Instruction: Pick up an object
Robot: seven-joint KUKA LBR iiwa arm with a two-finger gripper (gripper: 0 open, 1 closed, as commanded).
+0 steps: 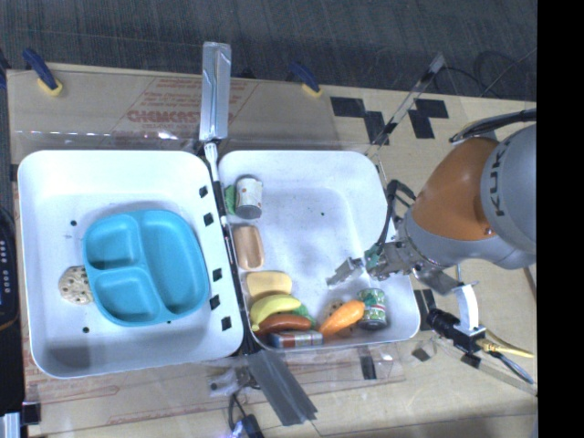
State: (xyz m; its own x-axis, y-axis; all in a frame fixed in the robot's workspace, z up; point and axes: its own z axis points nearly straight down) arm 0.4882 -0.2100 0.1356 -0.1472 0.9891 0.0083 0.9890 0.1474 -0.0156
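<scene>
Nearest the camera, along the near wall of the right bin (301, 167), lies a row of toy foods: a dark marker-like stick (294, 339), a red and green piece (285, 322), a yellow banana (272, 307), an orange carrot (343, 317) and a small green can (373, 307) at the near right corner. Just above that can and carrot hangs the gripper (358, 268), its 2 fingers spread apart with nothing between them, the left fingertip (344, 271) over bare bin floor. Farther along the bin's left wall sit a yellow slice (270, 284), a tan bread piece (248, 247) and a second can (248, 197) lying on its side. Left of these, the left bin (46, 181) bears a blue 3-compartment tray (144, 265), with a cookie (73, 285) just beside the tray's left edge.
</scene>
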